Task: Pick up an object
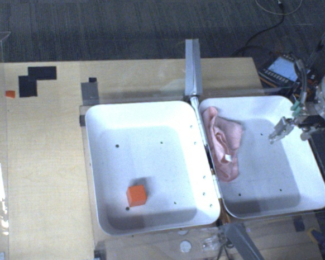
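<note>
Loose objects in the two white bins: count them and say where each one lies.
2. An orange block lies in the left bin, near its front-left corner. A pink cloth lies crumpled against the right bin's left wall.

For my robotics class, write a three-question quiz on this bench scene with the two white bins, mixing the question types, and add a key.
1. True or false: the orange block lies in the same bin as the pink cloth.
2. Multiple choice: where in its bin does the pink cloth lie? A) against the wall next to the other bin B) in the middle C) along the far right wall
3. Fill in: the pincer hovers over the ____ bin as the camera sees it.

Key: 1 false; 2 A; 3 right.
</note>
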Robot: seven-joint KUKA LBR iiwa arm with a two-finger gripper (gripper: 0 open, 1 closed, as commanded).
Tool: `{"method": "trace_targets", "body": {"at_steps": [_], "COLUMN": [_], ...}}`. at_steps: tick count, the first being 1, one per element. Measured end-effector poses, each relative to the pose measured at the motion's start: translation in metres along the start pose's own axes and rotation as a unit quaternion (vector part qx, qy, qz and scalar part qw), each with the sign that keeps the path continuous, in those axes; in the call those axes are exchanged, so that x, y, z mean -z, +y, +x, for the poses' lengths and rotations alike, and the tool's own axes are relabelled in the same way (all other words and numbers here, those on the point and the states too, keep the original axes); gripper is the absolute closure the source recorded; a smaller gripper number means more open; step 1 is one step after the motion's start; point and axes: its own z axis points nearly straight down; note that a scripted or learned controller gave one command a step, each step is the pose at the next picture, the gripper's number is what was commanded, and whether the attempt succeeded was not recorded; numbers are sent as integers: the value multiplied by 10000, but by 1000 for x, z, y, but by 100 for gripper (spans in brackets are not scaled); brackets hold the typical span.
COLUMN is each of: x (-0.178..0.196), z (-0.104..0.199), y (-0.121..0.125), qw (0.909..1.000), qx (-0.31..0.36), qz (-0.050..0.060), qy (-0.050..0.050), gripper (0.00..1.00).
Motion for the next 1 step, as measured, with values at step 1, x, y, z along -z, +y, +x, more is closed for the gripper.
{"method": "trace_targets", "body": {"at_steps": [1], "x": [-114], "z": [44], "y": [27], "qw": [9998], "qx": [211], "qz": [9], "qy": [3], "gripper": [0]}}
